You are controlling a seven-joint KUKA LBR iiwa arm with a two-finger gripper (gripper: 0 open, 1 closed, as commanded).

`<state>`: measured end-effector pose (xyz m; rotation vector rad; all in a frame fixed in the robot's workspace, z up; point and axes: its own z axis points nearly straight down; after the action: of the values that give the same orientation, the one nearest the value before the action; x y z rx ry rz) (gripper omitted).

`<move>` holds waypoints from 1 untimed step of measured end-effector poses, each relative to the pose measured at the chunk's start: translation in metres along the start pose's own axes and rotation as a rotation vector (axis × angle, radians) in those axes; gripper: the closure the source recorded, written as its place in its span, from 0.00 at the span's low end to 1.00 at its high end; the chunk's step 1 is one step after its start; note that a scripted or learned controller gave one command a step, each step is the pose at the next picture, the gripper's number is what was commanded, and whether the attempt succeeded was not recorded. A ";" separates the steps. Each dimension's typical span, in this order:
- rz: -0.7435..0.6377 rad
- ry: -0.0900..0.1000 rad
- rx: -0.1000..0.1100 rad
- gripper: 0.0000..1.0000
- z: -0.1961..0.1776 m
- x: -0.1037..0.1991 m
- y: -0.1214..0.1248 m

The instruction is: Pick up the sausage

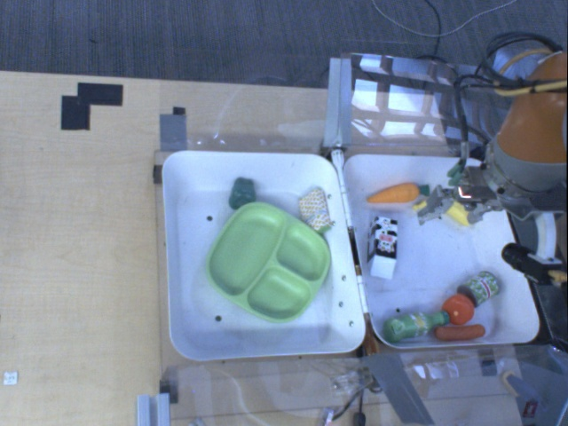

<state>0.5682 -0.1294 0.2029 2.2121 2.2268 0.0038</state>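
Green plate [269, 262], carrot [393, 193], milk carton [384, 238]

A grey robot arm's gripper [441, 204] hovers beside a carrot [394, 193] in the right white bin [426, 269]; a reddish-brown sausage [461, 333] lies near its front edge.

Single fixed cam, mounted above bench [80, 264], looking down at a slant. Mid-range framing: takes in both white bins, left bin [182, 264] and right bin [426, 256], side by side, plus bare bench top at left and dark floor [222, 25] along top edge. Arm [532, 140] enters from right.
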 end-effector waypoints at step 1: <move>-0.017 0.000 0.002 0.00 0.095 -0.003 -0.053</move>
<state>0.5154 -0.1329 0.1080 2.1941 2.2466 0.0016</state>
